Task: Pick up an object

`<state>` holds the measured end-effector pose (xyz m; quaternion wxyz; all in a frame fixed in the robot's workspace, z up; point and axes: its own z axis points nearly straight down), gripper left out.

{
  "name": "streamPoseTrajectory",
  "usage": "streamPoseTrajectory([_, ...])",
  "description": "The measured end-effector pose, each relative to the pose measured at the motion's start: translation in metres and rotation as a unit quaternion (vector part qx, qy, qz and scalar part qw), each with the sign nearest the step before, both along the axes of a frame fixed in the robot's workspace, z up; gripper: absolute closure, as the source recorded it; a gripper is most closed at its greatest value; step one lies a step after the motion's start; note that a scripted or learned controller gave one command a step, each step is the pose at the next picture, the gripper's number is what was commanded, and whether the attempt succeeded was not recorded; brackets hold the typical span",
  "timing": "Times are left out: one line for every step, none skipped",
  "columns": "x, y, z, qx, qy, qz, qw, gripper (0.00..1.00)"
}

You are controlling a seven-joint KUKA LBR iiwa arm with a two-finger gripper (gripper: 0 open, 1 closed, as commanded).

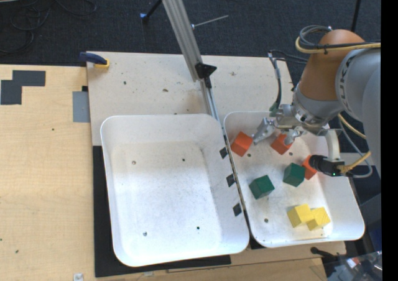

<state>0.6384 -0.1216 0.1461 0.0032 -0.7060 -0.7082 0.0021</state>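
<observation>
On the pale desk (155, 87) with two white bins, the claw (278, 129) hangs low in the right bin (348, 224), fingers spread, between two orange blocks, one just left (242, 143), one just beneath-right (282, 144), so the approach seems under way and next it must settle on one and close.

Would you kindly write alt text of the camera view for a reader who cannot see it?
A grey robot arm's two-finger gripper hangs over the right white bin, between two orange blocks. The bin also holds two green cubes and a yellow block; the left white bin sits alongside.
</observation>
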Motion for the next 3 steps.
streamPoseTrajectory([0.007, -0.002, -0.021, -0.0038, -0.015, -0.002, 0.9999, 0.0])
streamPoseTrajectory([0.007, -0.004, -0.012, -0.0046, -0.015, -0.003, 0.9999, 1.0])
streamPoseTrajectory([0.01, -0.01, 0.033, -0.0012, -0.005, -0.002, 1.0, 1.0])
